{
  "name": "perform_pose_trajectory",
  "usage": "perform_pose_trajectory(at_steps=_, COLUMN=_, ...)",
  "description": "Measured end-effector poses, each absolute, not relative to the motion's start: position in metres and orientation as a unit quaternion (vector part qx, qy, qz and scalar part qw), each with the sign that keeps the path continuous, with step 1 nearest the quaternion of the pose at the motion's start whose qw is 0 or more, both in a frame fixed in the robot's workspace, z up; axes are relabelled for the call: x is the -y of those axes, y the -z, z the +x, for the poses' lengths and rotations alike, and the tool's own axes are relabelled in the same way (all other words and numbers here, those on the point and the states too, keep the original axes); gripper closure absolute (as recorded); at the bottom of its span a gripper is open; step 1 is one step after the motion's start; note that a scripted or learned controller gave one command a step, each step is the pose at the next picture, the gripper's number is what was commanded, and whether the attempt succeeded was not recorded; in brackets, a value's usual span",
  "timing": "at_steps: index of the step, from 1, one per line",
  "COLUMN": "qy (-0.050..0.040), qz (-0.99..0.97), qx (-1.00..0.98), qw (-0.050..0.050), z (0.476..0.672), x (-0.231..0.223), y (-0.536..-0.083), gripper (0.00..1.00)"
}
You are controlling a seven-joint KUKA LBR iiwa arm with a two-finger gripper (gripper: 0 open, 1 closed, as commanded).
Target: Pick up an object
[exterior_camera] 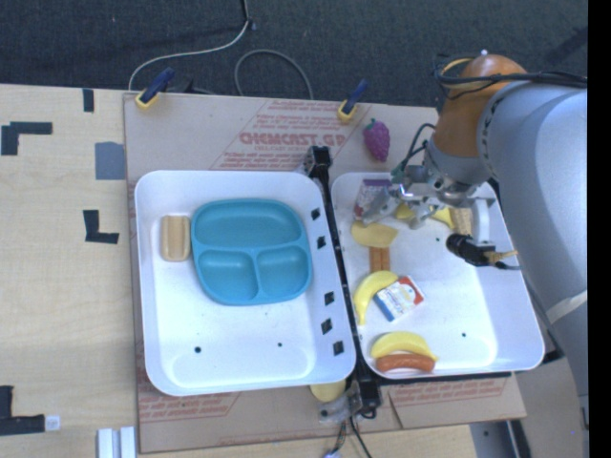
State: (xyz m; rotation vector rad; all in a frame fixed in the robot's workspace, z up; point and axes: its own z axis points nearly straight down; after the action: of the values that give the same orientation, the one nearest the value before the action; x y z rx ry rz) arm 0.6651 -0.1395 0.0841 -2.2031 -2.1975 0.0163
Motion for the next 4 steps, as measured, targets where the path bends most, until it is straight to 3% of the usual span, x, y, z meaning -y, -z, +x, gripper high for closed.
perform_pose_trajectory(at_steps=2, qy=-0.0048, qz=-0.708, qx=0.706, qw=0.014, z=0.665, x=0.152, y=-0.084, gripper=0.00)
perform_pose_trajectory(at_steps=3, qy=0.0002, qz=-0.706, qx=0.708, qw=-0.002, z=0.625, x=0.113, y=-0.087, gripper=0.00)
perform_pose_trajectory(at_steps=4, qy=0.0003, qz=-0.706, qx=0.708, qw=-0.001, z=0.670, x=0.101, y=-0.085, gripper=0.00)
